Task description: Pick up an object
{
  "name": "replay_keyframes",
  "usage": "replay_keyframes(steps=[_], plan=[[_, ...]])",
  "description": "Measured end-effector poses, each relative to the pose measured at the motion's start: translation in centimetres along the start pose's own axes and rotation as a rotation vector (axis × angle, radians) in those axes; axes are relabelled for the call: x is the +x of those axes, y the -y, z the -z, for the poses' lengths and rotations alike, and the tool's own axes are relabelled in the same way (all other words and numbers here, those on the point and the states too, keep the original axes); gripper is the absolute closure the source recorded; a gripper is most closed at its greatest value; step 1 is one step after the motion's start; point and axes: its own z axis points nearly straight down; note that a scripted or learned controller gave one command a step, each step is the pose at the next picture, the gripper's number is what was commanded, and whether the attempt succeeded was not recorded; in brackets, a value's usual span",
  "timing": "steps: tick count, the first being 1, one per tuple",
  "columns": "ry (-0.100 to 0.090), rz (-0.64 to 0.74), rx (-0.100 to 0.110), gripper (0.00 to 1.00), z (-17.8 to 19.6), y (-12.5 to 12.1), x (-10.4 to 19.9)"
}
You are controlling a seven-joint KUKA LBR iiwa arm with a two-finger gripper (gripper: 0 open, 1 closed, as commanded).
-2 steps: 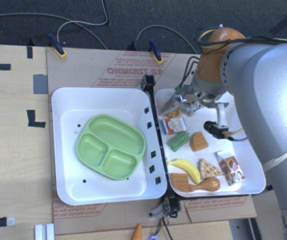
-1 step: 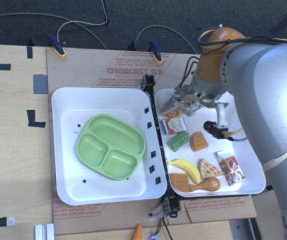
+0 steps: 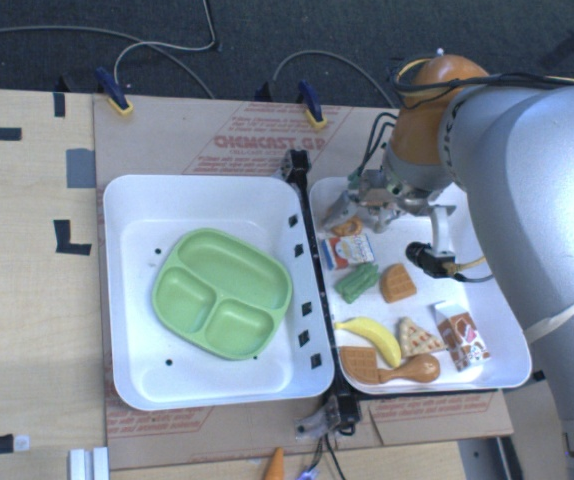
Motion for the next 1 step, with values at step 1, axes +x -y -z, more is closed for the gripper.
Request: replay_keyframes(steps=[1], plan=[[0.0, 0.0, 0.0, 0.0, 0.0, 0.0, 0.0]])
